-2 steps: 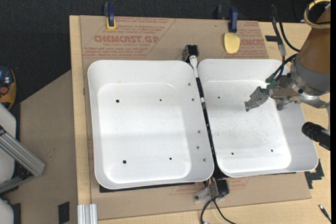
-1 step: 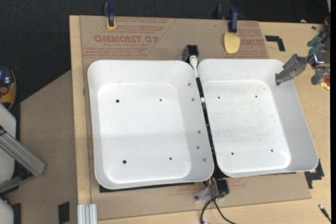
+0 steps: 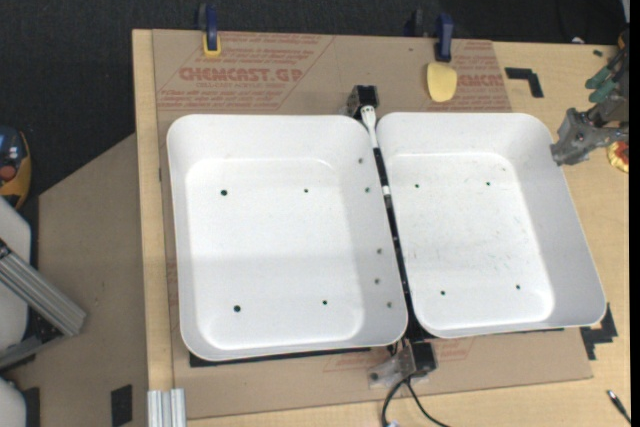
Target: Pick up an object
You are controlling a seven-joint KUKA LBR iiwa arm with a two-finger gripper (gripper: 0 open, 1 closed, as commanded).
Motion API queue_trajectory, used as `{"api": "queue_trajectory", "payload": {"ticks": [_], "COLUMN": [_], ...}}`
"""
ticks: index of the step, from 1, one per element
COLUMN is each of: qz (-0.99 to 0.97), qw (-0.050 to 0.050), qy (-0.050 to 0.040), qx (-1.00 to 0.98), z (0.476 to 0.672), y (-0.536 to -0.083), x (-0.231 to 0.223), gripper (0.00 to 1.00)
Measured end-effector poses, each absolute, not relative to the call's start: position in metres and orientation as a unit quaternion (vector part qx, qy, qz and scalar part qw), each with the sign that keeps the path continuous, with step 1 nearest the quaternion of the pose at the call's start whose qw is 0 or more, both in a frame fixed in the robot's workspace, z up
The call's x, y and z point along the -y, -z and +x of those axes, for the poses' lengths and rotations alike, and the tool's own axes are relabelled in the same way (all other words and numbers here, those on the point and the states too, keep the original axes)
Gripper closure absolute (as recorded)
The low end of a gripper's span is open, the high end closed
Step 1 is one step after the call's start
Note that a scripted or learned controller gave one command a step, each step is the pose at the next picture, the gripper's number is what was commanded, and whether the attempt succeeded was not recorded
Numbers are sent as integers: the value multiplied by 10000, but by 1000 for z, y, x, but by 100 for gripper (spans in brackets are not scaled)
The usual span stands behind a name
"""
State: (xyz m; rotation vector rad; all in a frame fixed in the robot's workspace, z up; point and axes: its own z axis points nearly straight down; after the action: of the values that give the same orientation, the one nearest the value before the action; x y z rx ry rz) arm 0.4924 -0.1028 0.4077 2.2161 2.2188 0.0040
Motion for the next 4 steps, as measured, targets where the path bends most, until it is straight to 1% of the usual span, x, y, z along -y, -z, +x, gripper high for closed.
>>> {"api": "queue_trajectory", "payload": {"ticks": [1, 2, 3, 4], "qz": [7056, 7035, 7065, 7064], "qw": [-49, 66, -48, 7], "qy": [29, -87, 50, -12], "qx": [-7086, -7106, -7077, -7078], "z": [523, 512, 554, 530], "y": [-304, -464, -318, -350], "x": [59, -7, -29, -38], "gripper": [100, 100, 100, 100]}}
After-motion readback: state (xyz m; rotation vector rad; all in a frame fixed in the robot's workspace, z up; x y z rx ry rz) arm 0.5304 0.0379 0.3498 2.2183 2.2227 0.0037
